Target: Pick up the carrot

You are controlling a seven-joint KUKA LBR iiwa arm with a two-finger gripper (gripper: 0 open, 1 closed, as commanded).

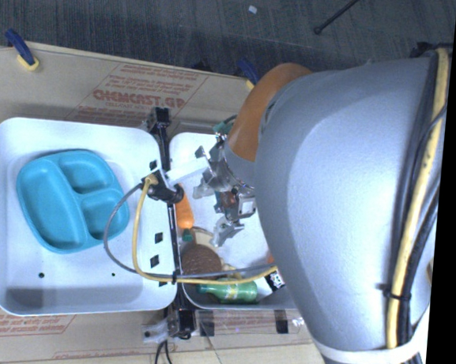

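The carrot is a small orange piece lying at the left edge of the right bin, just beside the divider between the bins. My gripper hangs over the right bin a little to the right of the carrot. Its fingers stand open with nothing between them. The grey arm and its orange band cover most of the right bin.
A blue compartment tray lies in the left bin. A brown round object and a green bottle sit at the near end of the right bin. A yellow cable loops across the divider.
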